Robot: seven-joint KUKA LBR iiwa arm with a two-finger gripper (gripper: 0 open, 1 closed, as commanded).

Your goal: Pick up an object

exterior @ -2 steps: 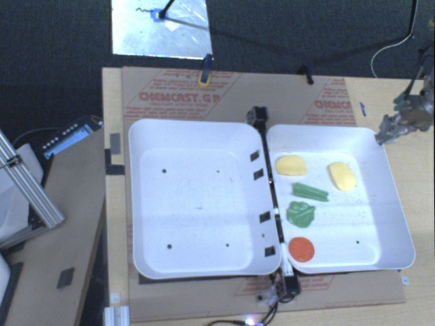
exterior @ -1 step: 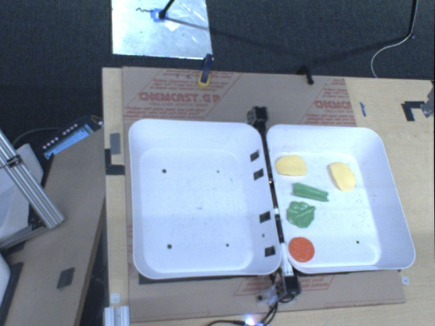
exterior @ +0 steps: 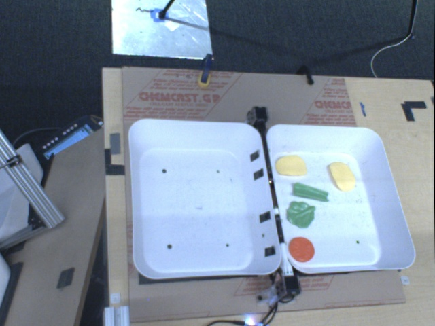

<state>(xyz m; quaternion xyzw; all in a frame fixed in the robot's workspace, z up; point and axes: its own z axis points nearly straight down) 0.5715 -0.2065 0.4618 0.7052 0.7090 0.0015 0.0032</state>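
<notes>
**Right bin** (exterior: 330, 130): shallow white tray with rounded corners and a smooth, matte plastic look, at centre right of the frame. It holds all five items below.

1. **Yellow oval** (exterior: 291, 166): flat, rounded and smooth. It lies in the bin's upper left part, near the seam between the bins.
2. **Yellow wedge** (exterior: 342, 176): a pale yellow, blunt oblong tilted a little. It lies right of the oval and apart from it.
3. **Green pod** (exterior: 310, 193): narrow and elongated, mid green. It lies slantwise below the oval, between the two yellow pieces in height.
4. **Green clump** (exterior: 300, 214): darker green with an irregular lobed outline and a leafy look. It lies just below the pod; whether they touch cannot be told.
5. **Red disc** (exterior: 302, 250): round, orange-red and smooth. It lies in the bin's lower left corner, below the clump.

**Left bin** (exterior: 197, 125): matching white tray at centre left, its floor marked with a few small dark dots.

**Clips** (exterior: 258, 175): small black pieces spaced down the seam where the bins meet.

**Board** (exterior: 177, 95): a tan sheet with red print, lying under both bins.

**Foil sheet** (exterior: 136, 19): a shiny silver square at upper left, on dark floor.

**Yellow clamp** (exterior: 204, 80): a small piece at the board's upper edge.

**Cable** (exterior: 394, 46): thin and white, curving at upper right.

**Gripper**: open or closed cannot be told, nor how the items lie relative to it.
</notes>
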